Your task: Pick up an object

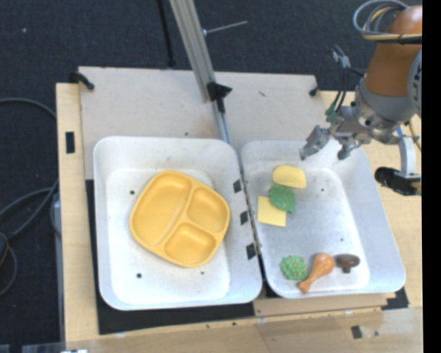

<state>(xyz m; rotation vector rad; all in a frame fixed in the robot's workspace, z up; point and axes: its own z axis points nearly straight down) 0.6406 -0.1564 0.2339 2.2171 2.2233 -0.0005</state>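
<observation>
The gripper hangs over the far edge of the right bin, its two fingers spread apart with nothing between them. The arm comes in from the right, orange band above the wrist.

In the right bin, a yellow piece lies near the far side, closest to the gripper but apart from it. A green leaf sits just below it, touching a pale yellow square. Toward the near edge lie a green broccoli, a drumstick just beside it, and a brown mushroom by the drumstick's thick end.

The left bin holds a yellow divided tray, sitting about in the middle
</observation>
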